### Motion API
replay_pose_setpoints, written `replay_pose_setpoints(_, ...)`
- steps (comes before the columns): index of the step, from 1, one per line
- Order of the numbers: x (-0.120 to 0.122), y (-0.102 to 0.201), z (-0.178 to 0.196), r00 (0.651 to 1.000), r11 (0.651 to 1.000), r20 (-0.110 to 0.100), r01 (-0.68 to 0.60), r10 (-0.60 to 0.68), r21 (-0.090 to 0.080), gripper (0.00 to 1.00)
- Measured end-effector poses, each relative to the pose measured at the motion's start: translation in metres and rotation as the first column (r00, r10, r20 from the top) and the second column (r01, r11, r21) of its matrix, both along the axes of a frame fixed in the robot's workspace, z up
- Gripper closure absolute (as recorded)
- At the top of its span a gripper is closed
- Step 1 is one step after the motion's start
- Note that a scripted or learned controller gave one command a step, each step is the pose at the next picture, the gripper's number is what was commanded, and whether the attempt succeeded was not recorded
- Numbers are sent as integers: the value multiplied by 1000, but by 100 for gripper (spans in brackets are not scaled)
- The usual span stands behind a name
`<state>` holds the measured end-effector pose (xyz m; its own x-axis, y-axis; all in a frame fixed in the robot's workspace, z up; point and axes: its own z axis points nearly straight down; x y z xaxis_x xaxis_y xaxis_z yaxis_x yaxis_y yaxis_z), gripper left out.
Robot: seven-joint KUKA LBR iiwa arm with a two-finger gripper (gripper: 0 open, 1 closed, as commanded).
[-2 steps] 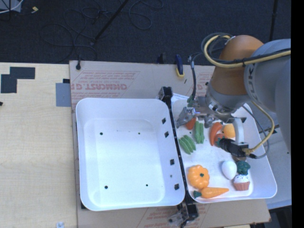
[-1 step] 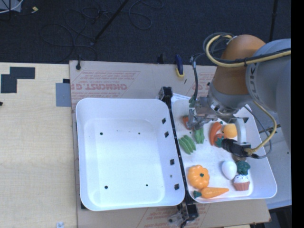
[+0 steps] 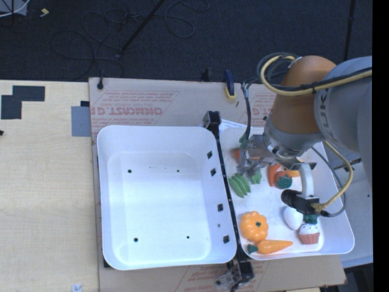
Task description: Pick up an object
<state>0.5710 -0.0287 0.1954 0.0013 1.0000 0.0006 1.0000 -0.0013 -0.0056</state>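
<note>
**Entry: approach to grasp, right bin**

- Arm: grey with an orange band, reaching in from the right, wrist low over the right bin.
- Gripper: dark metalwork hanging at the bin's upper left area, just above the green ridged toy. Jaws: cannot tell how they stand; nothing is seen between them.
- Candidate objects, all in the right bin: green ridged toy near the divider; orange pumpkin and carrot toward the near edge; cupcake and a white egg-like piece to their right; a red-and-orange piece partly under the wrist.
- Left bin: bare white floor.
- Surface: pale wood.
- Step in hand, as judged: positioning over a target; no object lifted.
- Next move calls for: centring over the green toy, descending clear of the bin wall, closing, then lifting.
</note>
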Motion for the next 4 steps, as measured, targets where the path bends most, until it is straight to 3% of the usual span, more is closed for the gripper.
replay_pose_setpoints(1,59,16,-9,1000,1000,5,-3,3,0,100)
replay_pose_setpoints(2,73,52,13,1000,1000,5,-5,5,1,100)
replay_pose_setpoints(3,75,73,197,1000,1000,22,-4,4,0,100)
replay_pose_setpoints(4,68,108,331,1000,1000,18,-6,6,2,100)
